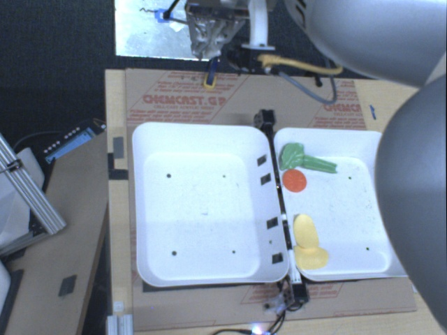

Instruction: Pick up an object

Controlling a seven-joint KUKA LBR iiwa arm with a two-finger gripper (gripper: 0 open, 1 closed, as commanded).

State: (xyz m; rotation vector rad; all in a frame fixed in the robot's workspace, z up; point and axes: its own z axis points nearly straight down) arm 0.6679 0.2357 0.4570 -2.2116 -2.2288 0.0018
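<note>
Two bins: shallow white trays side by side on a brown cardboard sheet (174, 98) printed with red lettering; a black divider strip with clips (274, 201) runs between them.
Left bin (150, 208): white floor with a few small dark dots.
Right bin (363, 208): holds three objects, all near its left wall.
Green object (302, 159): leafy-looking toy piece at the far left corner of the right bin, with a stem pointing right.
Orange disc (295, 181): flat and round, lying just in front of the green object.
Yellow object (307, 241): pale, lumpy, two-lobed, at the near left corner of the right bin, well apart from the disc.
Gripper (209, 44): at the top of the view, beyond the far edge of both bins, above the cardboard and well away from all three objects.
Gripper state: cannot be told; the tip is blurred against a bright panel.
Arm (363, 19): grey, large and out of focus, covering the top right and right side of the view.
</note>
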